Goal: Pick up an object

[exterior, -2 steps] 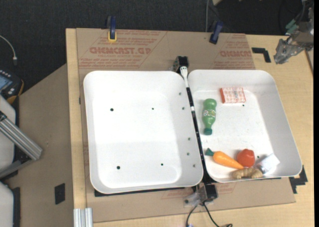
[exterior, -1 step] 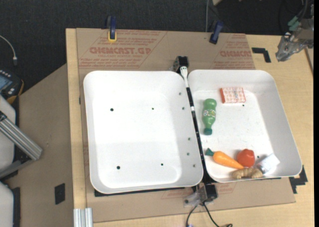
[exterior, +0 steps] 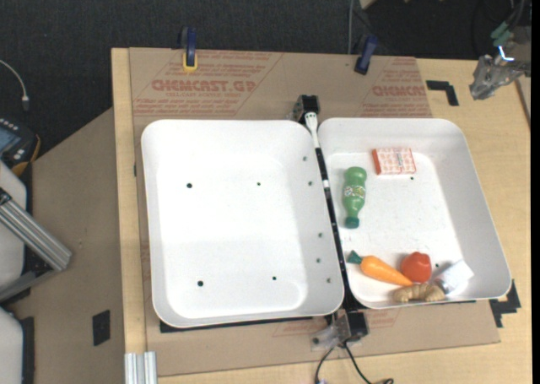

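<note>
camera view looks down on a brown board (exterior: 253, 78) that bears two white bins side by side. left bin (exterior: 169, 230) is the bigger patch of bare white. right bin (exterior: 472, 197) holds all the objects. green bottle (exterior: 353, 196) lies near its left wall, cap end toward the near side. pink box (exterior: 394, 161) lies flat at the far end, just right of the bottle. carrot (exterior: 381, 270) lies at the near end, touching a red tomato (exterior: 416, 267) on its right. tan ginger root (exterior: 420, 293) sits just below both, against the near rim. gripper (exterior: 498, 70) hangs at the far right, outside the bins; whether it is released or clenched i cannot tell.
</note>
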Controlling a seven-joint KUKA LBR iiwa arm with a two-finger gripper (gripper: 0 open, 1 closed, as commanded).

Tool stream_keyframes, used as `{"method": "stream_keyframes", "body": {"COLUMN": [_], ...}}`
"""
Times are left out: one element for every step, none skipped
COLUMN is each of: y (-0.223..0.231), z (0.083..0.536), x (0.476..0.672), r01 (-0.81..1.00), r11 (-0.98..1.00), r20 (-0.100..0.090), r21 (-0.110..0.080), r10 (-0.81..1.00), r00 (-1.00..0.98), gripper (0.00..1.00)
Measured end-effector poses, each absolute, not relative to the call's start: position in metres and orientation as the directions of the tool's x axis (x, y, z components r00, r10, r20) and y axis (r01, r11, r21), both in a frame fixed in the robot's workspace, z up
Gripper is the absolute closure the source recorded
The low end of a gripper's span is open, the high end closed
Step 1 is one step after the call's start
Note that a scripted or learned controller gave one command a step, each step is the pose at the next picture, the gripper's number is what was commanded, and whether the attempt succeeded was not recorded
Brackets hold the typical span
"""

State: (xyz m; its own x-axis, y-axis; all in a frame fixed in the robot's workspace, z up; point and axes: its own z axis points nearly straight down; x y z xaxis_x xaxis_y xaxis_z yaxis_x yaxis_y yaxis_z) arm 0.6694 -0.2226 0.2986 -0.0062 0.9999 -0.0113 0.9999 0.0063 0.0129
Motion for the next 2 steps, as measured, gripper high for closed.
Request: {"method": "stream_keyframes", "body": {"y": [-0.222, -0.222], "z": [0.309, 0.320], "x": [0.670, 0.671], "r01": [1.000, 1.000], "r11": [0.008, 0.009], "r20": [-0.014, -0.018], "r21": [0.016, 0.020], "r10": [1.000, 1.000], "r00": [-0.008, -0.009], "gripper": [1.00, 1.00]}}
